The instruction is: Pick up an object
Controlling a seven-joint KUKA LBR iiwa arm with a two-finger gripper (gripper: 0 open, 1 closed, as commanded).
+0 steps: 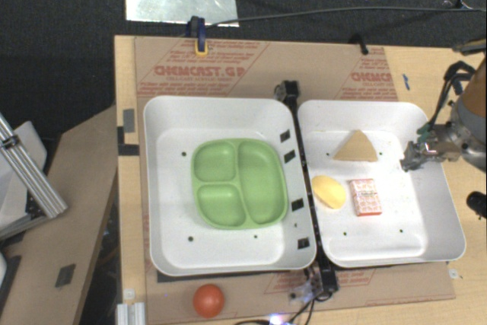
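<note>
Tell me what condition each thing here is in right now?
Green divided plate: flat in the left bin, nothing in its compartments.
Tan wedge: lying in the right bin.
Yellow lump: lying beside the small red box.
Gripper: over the right bin's edge, holding nothing visible.

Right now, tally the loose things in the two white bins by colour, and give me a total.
Green: 1, the divided plate in the left bin
Tan: 1, the wedge-shaped piece in the right bin
Yellow: 1, the rounded lemon-like object in the right bin
Red and white: 1, the small box in the right bin
Total: 4
</note>
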